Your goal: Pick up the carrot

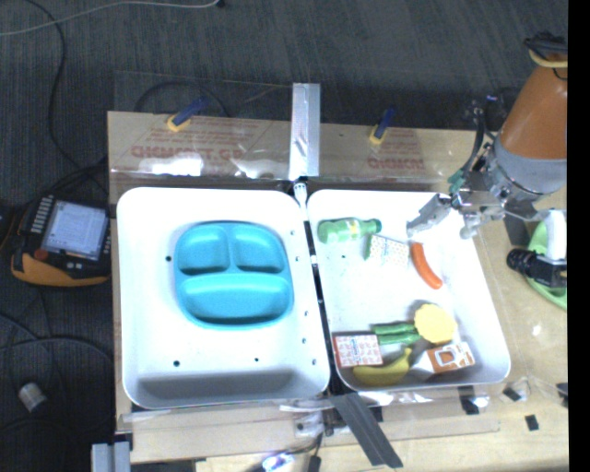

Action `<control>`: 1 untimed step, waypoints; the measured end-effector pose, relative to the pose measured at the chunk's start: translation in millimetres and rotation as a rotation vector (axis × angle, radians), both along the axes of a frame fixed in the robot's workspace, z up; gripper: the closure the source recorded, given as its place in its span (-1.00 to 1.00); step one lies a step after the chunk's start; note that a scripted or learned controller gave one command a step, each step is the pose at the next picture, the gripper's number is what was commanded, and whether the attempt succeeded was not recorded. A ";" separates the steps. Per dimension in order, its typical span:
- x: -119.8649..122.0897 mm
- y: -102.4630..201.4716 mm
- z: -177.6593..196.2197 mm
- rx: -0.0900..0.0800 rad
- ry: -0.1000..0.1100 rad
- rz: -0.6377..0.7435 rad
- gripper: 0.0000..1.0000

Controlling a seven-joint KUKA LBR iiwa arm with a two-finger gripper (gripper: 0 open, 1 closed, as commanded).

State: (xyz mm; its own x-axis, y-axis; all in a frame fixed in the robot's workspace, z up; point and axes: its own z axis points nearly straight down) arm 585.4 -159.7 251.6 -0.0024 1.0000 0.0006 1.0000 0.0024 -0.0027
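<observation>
Carrot [425, 264] lies loose in the right bin [479, 277], toward its far right side, with nothing gripping it.
From the overhead camera, the end effector [444, 214] hangs just above and beyond the carrot's upper end; I cannot tell whether it is apart or together. A good grasp would likely centre over the carrot's middle, straddling its narrow width, well apart from the green bottle [348, 230].

You are looking at a robotics lab: a table [516, 369] carrying two white bins [138, 369] clamped side by side, a grey and orange arm [539, 129] over them, loose cables [37, 28] on dark carpet [387, 46], and a handheld control pendant [64, 240] lying nearby.
</observation>
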 end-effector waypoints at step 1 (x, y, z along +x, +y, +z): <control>-7.0 -57.8 -122.3 0.001 0.000 0.077 -1.00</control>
State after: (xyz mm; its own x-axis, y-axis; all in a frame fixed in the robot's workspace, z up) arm 578.5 -217.4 129.3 -0.0789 0.9969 0.0013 0.9969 0.0789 -0.0031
